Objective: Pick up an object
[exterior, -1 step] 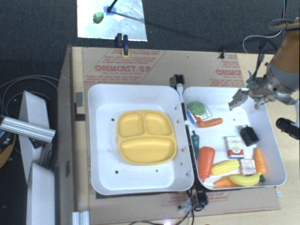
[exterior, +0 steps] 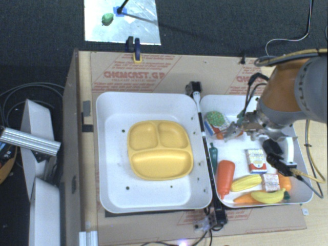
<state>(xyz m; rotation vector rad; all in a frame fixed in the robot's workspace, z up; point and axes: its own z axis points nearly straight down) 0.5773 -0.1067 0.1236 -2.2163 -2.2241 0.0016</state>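
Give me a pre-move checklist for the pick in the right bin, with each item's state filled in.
1. Gripper is over the right bin, near its upper left corner: ok.
2. Objects there to pick: green item, red-orange piece, small carton, yellow pieces by the near wall: ok.
3. An object already held: cannot tell; the tip is blurred against the clutter.
4. Nearest target, the green item, separated from its neighbours: not ok, an orange piece lies right against it.
5. Left bin with the yellow divided plate is away from the arm: ok.
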